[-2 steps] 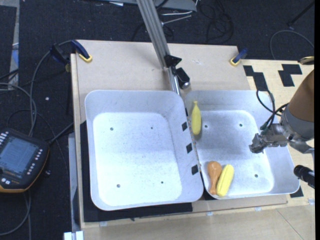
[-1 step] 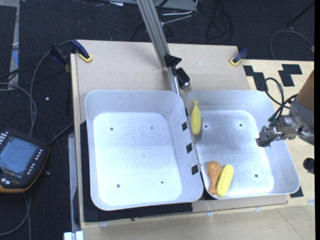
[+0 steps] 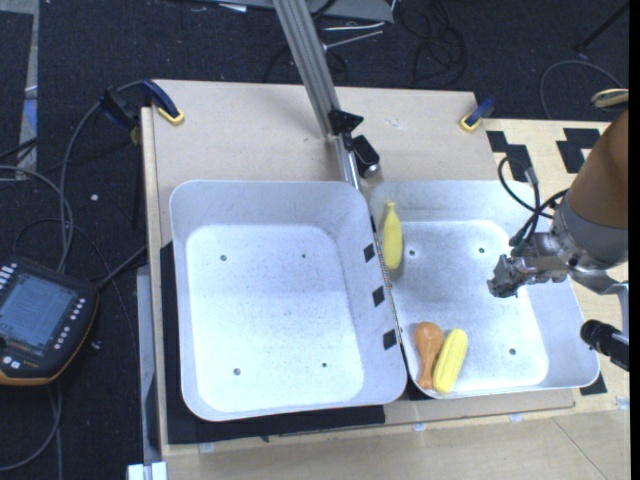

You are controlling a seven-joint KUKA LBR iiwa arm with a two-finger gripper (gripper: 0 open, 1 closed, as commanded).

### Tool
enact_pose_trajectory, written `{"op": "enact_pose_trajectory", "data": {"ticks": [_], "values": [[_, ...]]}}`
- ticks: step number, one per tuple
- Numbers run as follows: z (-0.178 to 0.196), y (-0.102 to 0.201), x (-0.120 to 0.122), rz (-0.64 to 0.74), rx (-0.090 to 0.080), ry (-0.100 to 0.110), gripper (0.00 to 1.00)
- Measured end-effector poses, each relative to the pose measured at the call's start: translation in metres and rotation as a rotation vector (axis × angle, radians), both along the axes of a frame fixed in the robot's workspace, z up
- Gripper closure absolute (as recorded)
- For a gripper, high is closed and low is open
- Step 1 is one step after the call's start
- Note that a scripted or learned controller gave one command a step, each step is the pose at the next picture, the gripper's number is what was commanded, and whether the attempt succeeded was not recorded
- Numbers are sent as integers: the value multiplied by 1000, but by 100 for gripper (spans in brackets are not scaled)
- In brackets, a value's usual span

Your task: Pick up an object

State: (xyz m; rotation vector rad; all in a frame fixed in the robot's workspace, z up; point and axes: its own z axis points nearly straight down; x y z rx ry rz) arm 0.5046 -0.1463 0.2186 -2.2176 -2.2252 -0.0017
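Objects for picking lie in the right-hand shallow white bin (image 3: 530, 363). A yellow plastic corn cob (image 3: 449, 359) rests near the bin's front edge, tilted slightly, and an orange pear-shaped plastic piece (image 3: 428, 346) lies just to its left, the two touching along their sides. Farther back, a yellow banana-shaped plastic piece (image 3: 392, 236) stands lengthwise against the bin's left wall, close to the seam where the two bins meet. It is well apart from the corn cob and the orange piece.

The dark two-finger gripper (image 3: 503, 278) hangs over the right half of this bin, above bare white floor, pointing toward the left. Nothing shows between it and the bin floor, and none of the three pieces is near it; the corn cob is the closest, lying forward and to the left of it. Whether it is open or closed cannot be told, as the tip is a small dark blur. Behind it the grey wrist (image 3: 590, 230) and the orange band (image 3: 608, 173) reach in from the right edge, with black cables looping over the wrist.

The left-hand shallow white bin (image 3: 200, 218) sits beside the first, their rims overlapping at the middle. Both rest on a pale wooden bench (image 3: 250, 133) with yellow clamps at its back corners. A slanted metal pole (image 3: 310, 53) rises from the back of the bench. A handheld control pendant (image 3: 35, 318) lies on the dark floor to the left.
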Motion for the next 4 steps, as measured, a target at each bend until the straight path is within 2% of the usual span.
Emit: {"op": "enact_pose_trajectory", "data": {"ticks": [2,4], "values": [[21,100,5,1,0,0,100],[19,211,12,1,0,2,100]]}}
